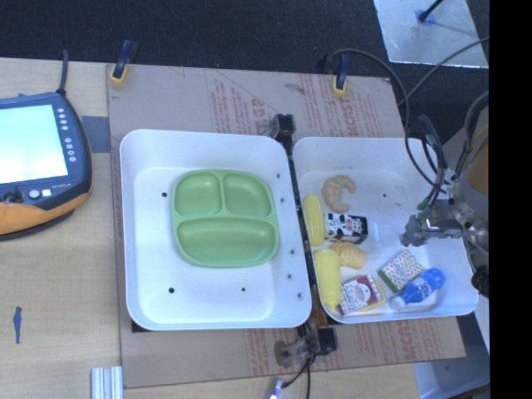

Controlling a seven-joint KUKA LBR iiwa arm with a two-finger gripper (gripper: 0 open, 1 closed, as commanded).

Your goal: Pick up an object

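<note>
Two white bins sit side by side on the desk [50,306]. The left bin [141,223] holds a green plate [224,219] with three compartments, lying flat near the middle. The right bin [382,160] holds the small things: a croissant [338,190] near the top, a corn cob [313,219] along the left wall, a black-and-white carton [347,227] just right of it, a yellow piece [327,278] lower down, a waffle-like piece [351,255] between them, a red-and-white packet [361,295], a green-patterned box [401,268] and a blue bottle [418,289] by the bottom right corner. The gripper [428,227] hangs over the right bin's right side, above the box and bottle. I cannot tell how the jaws stand. A tablet [37,160] lies on the left.
</note>
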